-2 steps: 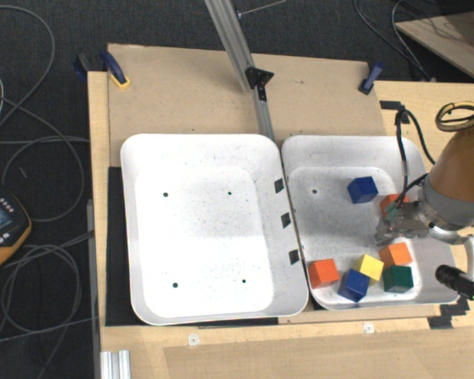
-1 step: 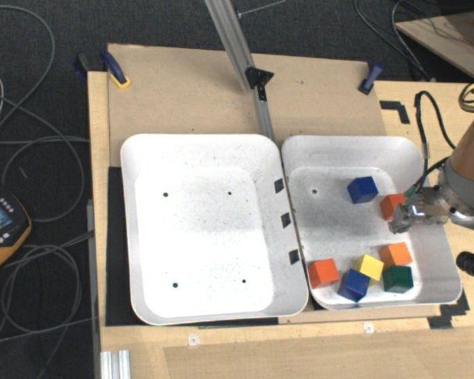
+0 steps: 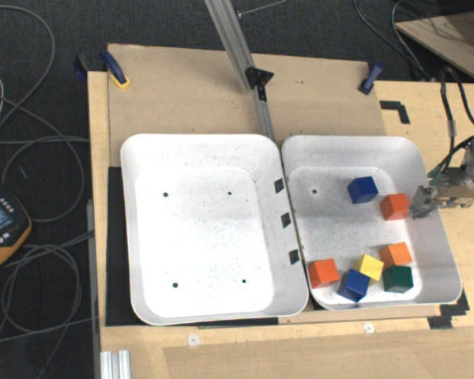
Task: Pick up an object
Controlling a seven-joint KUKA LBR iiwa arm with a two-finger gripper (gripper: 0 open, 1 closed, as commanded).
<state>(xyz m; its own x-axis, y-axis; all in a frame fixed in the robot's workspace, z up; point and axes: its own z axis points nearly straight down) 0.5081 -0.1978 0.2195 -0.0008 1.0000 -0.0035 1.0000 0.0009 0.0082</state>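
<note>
Hovering at the frame's right edge, the gripper (image 3: 423,204) sits just beside the orange cube (image 3: 394,206), likely lining up a grasp; its claw state I cannot tell.

The counter (image 3: 182,85) is a light wooden board resting on dark grey carpet floor (image 3: 39,133), with blue clamps (image 3: 114,69) at its rear corners. Loose black cables (image 3: 31,235) trail across the carpet to the left. A grey metal pole (image 3: 233,38) rises at a slant from the counter's rear centre.
</note>
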